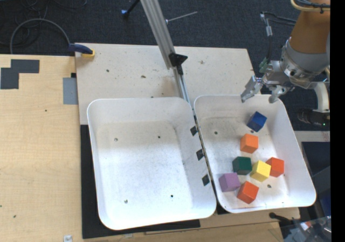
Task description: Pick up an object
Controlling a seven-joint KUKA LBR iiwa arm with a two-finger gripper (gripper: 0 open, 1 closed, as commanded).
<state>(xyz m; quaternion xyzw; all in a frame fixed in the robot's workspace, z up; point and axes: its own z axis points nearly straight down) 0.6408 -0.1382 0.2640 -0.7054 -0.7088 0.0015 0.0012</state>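
My gripper [263, 92] hangs over the far rim of the right bin [302, 179], its two fingers spread open with nothing between them. A blue cube [257, 121] lies just below and slightly left of the gripper, apart from it. Further toward the front sit an orange cube [249, 143], a dark green cube [242, 165], a yellow cube [262, 171], a red-orange cube [275, 166], a purple cube [229, 182] and another red-orange cube [248, 192].
The left bin [102, 181] stands beside the right one, divided by a shared rim with black clips [200, 153]. A slanted aluminium bar [160, 28] rises behind the bins. Cables lie on the dark floor at the back.
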